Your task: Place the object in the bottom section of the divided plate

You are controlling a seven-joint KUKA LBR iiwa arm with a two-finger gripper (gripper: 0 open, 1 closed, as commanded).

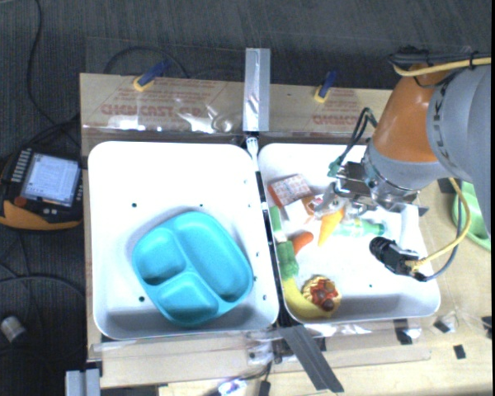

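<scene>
On the desk, the blue plate (194,266) lies in the left bin (115,167), while the jaws (340,198) hang low in the right bin (421,299) over a carrot (331,221), near a box (289,190) and a banana (301,302), and I cannot tell how wide they stand.

We see even, bright overhead light; the white bins (173,159) nearly wash out, glare streaks the plastic sheet (181,110) behind them, shadows stay soft, and fine detail looks slightly blurred.
</scene>
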